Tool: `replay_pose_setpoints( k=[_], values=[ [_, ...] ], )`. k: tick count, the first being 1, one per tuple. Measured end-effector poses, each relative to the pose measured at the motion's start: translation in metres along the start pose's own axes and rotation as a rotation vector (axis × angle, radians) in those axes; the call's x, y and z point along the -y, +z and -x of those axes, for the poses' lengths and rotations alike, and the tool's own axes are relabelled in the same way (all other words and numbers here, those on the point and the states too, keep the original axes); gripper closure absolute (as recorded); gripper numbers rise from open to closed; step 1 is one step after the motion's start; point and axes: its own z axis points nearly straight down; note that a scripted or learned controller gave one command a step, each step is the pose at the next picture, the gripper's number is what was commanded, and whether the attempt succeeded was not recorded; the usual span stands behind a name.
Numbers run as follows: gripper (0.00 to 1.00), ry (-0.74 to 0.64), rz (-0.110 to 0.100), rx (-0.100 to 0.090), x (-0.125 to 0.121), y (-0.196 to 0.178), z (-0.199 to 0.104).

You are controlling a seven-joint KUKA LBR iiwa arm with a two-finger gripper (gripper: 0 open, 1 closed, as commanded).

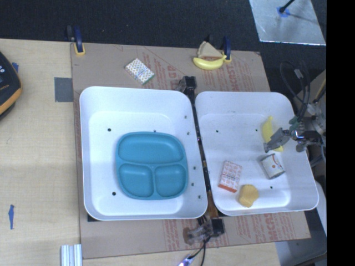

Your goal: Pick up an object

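Fingers (275,143) spread apart, gripping nothing, poised over right bin (222,107) beside yellow piece (268,128), just above grey box (272,165), evidently lined up for a grab at either.

A light wooden bench (39,165) was overlaid by a brown cardboard sheet (166,71), held at its far edge by two clamps (79,42). Beyond it, dark carpeted floor (144,7) was seen, marked by a pale grey patch (285,15).
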Motion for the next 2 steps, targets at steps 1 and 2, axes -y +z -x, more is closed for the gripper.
replay_pose_setpoints(
  k=[1,2],
  values=[
    [0.0,0.0,0.0,0.002,-0.036,0.058,0.044],
    [0.0,-0.001,-0.002,0.0,-0.032,0.133,0.039]
  ],
)
